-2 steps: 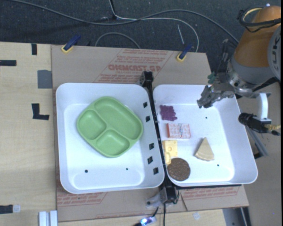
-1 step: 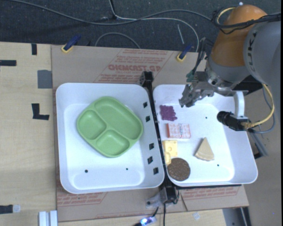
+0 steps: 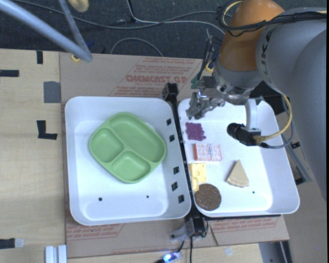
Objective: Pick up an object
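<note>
Here I hold the gripper (image 3: 199, 107) low over the right bin's (image 3: 274, 199) far corner, just above the purple grape cluster (image 3: 194, 130), my likeliest pick; I cannot tell how its jaws stand. Nothing is gripped.

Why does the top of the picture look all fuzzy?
In the camera view, the grey bar crossing the top left is blurred, likely too near the lens; the green plate and the food pieces look sharp; light is even, with soft shadows along the bin walls.

green divided plate (image 3: 127, 146) in left bin (image 3: 77, 147), cardboard sheet (image 3: 148, 75)
</note>
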Tool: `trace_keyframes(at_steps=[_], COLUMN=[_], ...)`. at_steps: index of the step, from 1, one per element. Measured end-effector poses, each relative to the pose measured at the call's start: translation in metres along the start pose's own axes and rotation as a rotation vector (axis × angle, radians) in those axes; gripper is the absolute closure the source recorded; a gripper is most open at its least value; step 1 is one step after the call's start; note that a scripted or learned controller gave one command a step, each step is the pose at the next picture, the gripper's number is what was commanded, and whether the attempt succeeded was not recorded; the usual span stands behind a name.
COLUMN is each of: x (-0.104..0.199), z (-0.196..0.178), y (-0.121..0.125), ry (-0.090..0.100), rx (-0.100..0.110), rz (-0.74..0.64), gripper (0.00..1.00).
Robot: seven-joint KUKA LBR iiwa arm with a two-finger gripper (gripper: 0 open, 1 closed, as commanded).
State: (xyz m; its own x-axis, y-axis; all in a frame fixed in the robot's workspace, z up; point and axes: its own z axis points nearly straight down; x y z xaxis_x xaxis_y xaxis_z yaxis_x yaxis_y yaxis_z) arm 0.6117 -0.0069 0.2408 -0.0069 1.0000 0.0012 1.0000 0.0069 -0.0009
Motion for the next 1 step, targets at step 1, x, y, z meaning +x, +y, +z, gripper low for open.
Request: trace_keyframes(at_steps=[1], x=[0.0450], z=[-0.0021], y=[0.0141], ry=[-0.001], rx=[0.000], rz=[0.002], gripper=[1.00])
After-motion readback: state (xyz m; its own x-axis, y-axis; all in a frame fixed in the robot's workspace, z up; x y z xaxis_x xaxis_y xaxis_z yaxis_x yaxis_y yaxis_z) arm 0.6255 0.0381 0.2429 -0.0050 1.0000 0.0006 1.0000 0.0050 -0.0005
